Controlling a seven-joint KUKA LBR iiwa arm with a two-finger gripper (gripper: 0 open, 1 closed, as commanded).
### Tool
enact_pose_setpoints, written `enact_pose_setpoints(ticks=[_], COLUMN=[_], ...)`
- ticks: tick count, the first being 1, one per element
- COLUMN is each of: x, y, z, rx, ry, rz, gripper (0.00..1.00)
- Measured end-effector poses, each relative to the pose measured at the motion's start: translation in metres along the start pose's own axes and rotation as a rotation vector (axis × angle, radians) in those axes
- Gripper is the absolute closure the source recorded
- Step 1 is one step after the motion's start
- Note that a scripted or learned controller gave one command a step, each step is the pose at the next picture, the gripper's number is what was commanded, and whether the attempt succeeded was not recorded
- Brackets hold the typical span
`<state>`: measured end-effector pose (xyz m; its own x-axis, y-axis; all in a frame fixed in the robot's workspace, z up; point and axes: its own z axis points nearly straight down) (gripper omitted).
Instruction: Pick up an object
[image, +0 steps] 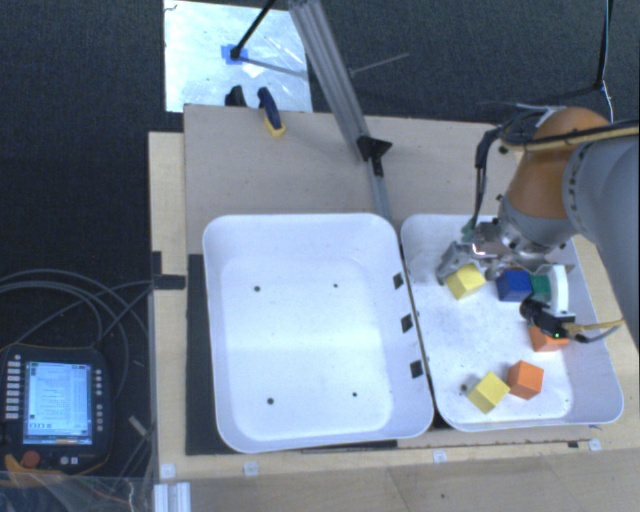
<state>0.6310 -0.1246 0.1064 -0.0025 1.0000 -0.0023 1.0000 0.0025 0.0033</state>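
Gripper (462, 262) sat low in the right bin (440, 400), upper part of it, right of frame centre, hanging under the arm's orange band (545, 170). Fingers were splayed down-left over a yellow block (465, 282); can't tell if they were spread or pinching it, the wrist hardware covered the tips. Blue block (513, 286) just right of that yellow one, green block (541, 286) just beside the blue, partly behind a white part of the gripper body. Orange block (546, 340) lower right of those, half hidden by a black fitting and cable. Near the bin's lower edge: second yellow block (488, 391) touching or nearly touching another orange block (525, 379). Left bin (300, 230) sat alongside, black clips on the shared edge. Both bins on the tabletop (300, 160). Teach pendant (55, 405) at lower left of frame, cables running off it.
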Motion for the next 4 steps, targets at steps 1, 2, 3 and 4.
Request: enact_pose_setpoints(ticks=[1, 2, 3, 4], x=[0.001, -0.002, 0.005, 0.004], y=[0.0, 0.002, -0.002, -0.002], z=[-0.012, -0.076, -0.136, -0.129], rx=[-0.001, -0.005, -0.004, 0.002], ry=[0.001, 0.001, 0.001, 0.001], rz=[-0.003, -0.001, -0.003, -0.003], gripper=[1.0, 1.0, 1.0, 1.0])
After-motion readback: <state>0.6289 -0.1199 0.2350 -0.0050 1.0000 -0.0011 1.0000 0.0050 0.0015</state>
